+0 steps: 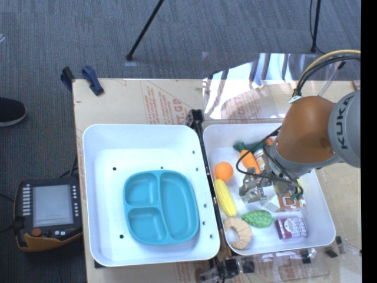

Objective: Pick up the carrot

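Observation:
The carrot (250, 158) is orange with a green leafy top (243, 145). It lies in the right white bin (323, 217) near its back middle, and the wrist partly covers its right end. My gripper (254, 187) hangs just in front of the carrot, low over the bin floor. It stands open, and I see nothing between its fingers. The orange wrist band (306, 131) sits above and to the right of the carrot.
Beside the gripper in the right bin are an orange ball (223, 171), a corn cob (224, 197), a bagel (238, 233), a green pod (257, 219), a red box (291, 227) and a small carton (290, 201). The left bin (100, 158) holds a blue divided plate (160, 207).

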Controlling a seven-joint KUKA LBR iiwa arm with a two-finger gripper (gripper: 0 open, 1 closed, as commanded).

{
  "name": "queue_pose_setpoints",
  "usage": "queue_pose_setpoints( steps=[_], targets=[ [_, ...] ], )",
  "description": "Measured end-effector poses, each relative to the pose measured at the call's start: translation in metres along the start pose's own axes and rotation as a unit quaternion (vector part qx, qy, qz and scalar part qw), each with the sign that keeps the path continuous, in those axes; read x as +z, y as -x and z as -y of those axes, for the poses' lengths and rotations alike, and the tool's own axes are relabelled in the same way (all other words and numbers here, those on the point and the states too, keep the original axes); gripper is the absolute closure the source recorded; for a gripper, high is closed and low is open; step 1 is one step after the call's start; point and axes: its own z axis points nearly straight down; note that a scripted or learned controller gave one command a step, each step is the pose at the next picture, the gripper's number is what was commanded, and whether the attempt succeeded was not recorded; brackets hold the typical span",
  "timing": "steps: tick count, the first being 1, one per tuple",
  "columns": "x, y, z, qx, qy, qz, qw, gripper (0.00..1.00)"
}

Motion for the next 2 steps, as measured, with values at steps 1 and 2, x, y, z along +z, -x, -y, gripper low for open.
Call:
queue_pose_setpoints(
  steps=[1,2],
  targets=[
    [0.0,0.0,0.0,-0.001,0.0,0.0,1.0,0.0],
    [-0.001,0.071,-0.026,0.13,0.0,0.002,0.9915,0.0]
  ],
)
